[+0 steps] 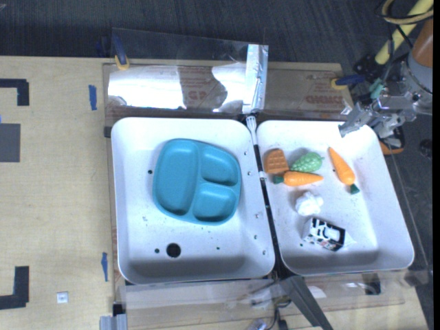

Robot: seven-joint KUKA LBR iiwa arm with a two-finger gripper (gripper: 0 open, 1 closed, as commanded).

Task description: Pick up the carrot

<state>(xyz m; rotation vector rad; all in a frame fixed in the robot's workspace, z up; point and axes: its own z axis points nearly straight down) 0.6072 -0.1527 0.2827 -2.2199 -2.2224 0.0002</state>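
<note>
— Where does the carrot (342, 167) lie?
— In the right bin (392, 218), toward its far right side, slanting with its green stub pointing at the near edge. A second orange vegetable (302, 179) lies crosswise near the bin's middle, well apart from it.

— What surrounds them?
— A green vegetable (306, 161) sits just above the second orange piece, a waffle-brown toy (276, 162) beside the bin's left wall, a white lump (309, 203) below, and a black-and-white packet (324, 234) nearer the front.

— And the gripper (360, 119)?
— It hangs over the bin's far right corner, apart from the carrot; whether its fingers are wide or narrow cannot be told.

— The left bin (130, 184)?
— It bears a blue divided tray (196, 179).
</note>
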